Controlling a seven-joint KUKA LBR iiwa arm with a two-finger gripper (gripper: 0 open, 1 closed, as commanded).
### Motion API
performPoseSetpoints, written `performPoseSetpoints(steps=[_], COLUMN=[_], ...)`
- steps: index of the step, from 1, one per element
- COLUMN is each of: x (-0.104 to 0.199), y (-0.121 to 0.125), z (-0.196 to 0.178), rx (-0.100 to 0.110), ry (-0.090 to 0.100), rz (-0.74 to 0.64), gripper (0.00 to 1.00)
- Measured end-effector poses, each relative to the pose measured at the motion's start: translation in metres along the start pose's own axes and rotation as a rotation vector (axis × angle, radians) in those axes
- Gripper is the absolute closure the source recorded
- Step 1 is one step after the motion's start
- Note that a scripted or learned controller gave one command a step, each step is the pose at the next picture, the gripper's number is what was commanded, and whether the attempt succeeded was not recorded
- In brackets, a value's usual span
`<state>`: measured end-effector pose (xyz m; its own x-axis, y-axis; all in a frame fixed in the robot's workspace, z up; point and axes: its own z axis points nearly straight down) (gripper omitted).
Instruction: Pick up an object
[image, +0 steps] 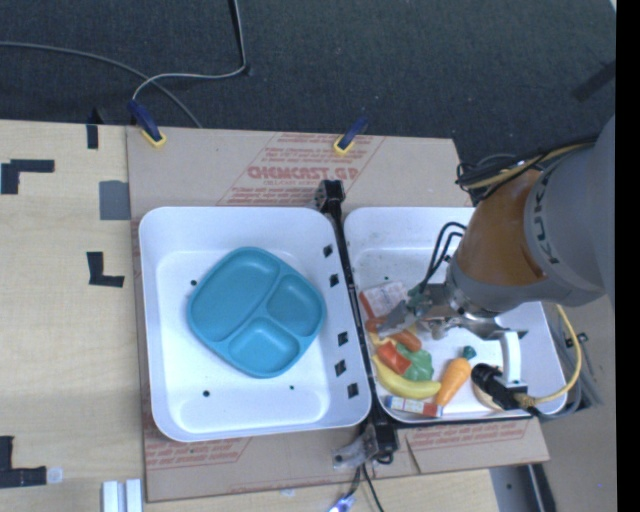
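Arm low over right bin, tool (405, 312) down among the toy food.

Tool sits near the bin's left wall, beside a small packet (381, 299); its state I cannot tell (wrist blocks the view); banana (402, 380), carrot (452, 379) and red-green pieces (397, 355) crowd the near-left corner, likely pick candidates; blue divided plate (257, 311) lies alone in left bin (170, 400), well apart.

Left bin (165, 300): white
Right bin (400, 225): white
Plate (257, 312): light blue, plain
Banana (403, 381): yellow
Carrot (452, 380): orange with a green top
Arm (530, 235): grey with an orange band
Cardboard sheet (290, 170): brown with red lettering
Worktop (50, 300): pale wood with black marks
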<state>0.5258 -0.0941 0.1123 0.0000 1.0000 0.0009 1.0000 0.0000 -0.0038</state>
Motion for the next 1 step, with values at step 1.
performPoseSetpoints(steps=[1], x=[-0.0356], y=[0.0527], z=[0.0157], rx=[-0.002], ry=[-0.001], rz=[0.000], gripper=[0.00])
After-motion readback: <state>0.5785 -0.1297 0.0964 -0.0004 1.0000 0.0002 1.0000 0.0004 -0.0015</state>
